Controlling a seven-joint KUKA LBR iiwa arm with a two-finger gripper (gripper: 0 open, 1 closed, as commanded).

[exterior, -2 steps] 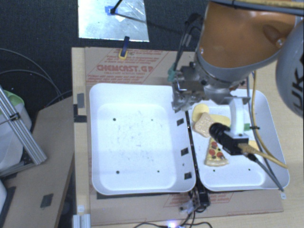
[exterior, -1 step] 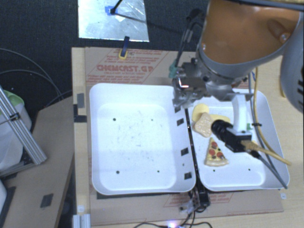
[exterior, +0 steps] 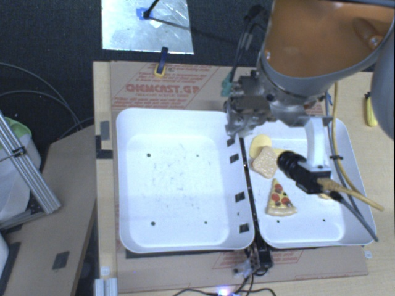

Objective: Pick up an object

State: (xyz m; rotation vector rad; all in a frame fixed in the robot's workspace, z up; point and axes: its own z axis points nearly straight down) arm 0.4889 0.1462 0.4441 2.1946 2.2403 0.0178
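Observation:
Three toy foods lie in the right bin (exterior: 345, 227). A pizza slice (exterior: 281, 200) with red dots sits near the middle of it. A beige cracker-like piece (exterior: 265, 162) lies above the slice, touching a yellow piece (exterior: 260, 143) behind it. My gripper (exterior: 237, 126) hangs over the back of the divider between the two bins, just left of the yellow piece and apart from the pizza slice. The grey wrist and the orange band (exterior: 321, 23) tower above the right bin's back half and hide part of it.
The left bin (exterior: 129, 165) stands beside the right one on a cardboard sheet (exterior: 160, 88). A shiny metal plate (exterior: 147, 14) lies beyond the bench's back edge. Aluminium rails (exterior: 24, 171) lean at the far left.

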